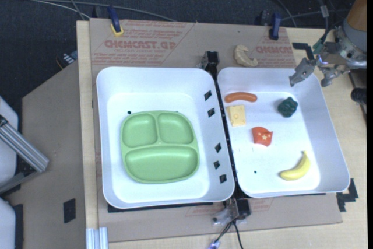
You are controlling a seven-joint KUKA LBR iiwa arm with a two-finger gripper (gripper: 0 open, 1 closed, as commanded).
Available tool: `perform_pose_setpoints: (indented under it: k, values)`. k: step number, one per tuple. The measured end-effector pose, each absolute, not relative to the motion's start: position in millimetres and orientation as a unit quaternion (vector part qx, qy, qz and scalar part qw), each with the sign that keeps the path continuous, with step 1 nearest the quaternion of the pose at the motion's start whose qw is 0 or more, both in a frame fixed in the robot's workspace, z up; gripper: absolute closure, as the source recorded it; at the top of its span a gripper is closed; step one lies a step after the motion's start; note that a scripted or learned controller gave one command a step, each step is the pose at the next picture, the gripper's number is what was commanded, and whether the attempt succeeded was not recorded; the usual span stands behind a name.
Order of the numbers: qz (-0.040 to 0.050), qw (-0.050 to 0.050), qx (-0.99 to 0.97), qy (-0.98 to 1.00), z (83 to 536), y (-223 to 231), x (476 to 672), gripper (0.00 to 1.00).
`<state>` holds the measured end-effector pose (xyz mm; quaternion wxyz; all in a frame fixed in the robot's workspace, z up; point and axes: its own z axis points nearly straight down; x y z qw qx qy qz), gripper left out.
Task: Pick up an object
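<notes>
The step in hand looks like the approach: nothing is lifted yet. The hand (310,72) hovers over the far right corner of the right bin (326,143), its fingers (297,76) spread apart and holding nothing. The green broccoli-like toy (287,107), the nearest candidate, lies in that bin just below the hand. Further from it, in the same bin, lie a sausage (240,97), a cheese piece (236,115), a strawberry (262,136) and a banana (295,167). The next move probably calls for lowering over one item and closing.
</notes>
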<state>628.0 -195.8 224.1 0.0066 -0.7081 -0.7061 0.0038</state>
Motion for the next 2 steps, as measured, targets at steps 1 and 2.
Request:
perform_pose_setpoints:
  k: [1,2]
  values:
    - [-0.0001,0.000,-0.707,-0.707,232.9,-195.1,630.9,0.00]
    - [0.0009,0.002,-0.707,-0.707,191.6,-194.0,632.0,0.00]
